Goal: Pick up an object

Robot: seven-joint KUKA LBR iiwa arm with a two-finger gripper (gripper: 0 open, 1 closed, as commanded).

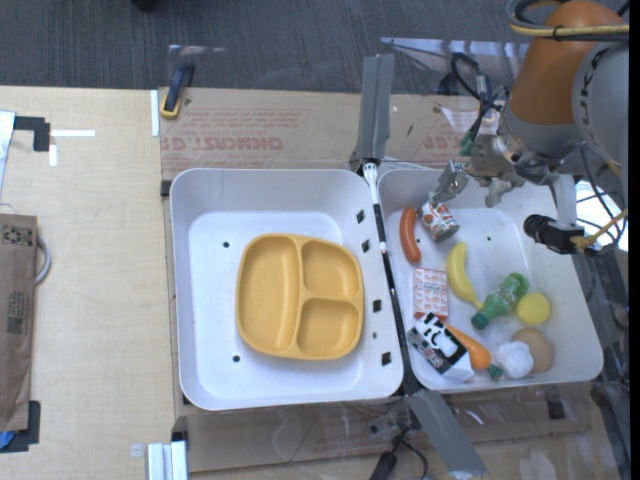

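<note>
Red-and-white small can (438, 219) hangs tilted between fingers of gripper (449, 186), pinched at top, over back of right bin (590, 308).

Doing it well, my guess: lift slow and straight, keep squeeze firm, grip is only on can's top so it could slip.

Right bin holds: red sausage (408, 236), yellow banana (458, 273), green bottle (499, 300), yellow lemon (533, 308), carrot (470, 344), red-print card (430, 292).

Left bin (200, 298) holds yellow tray (298, 295) with three parts, nothing on it.
</note>
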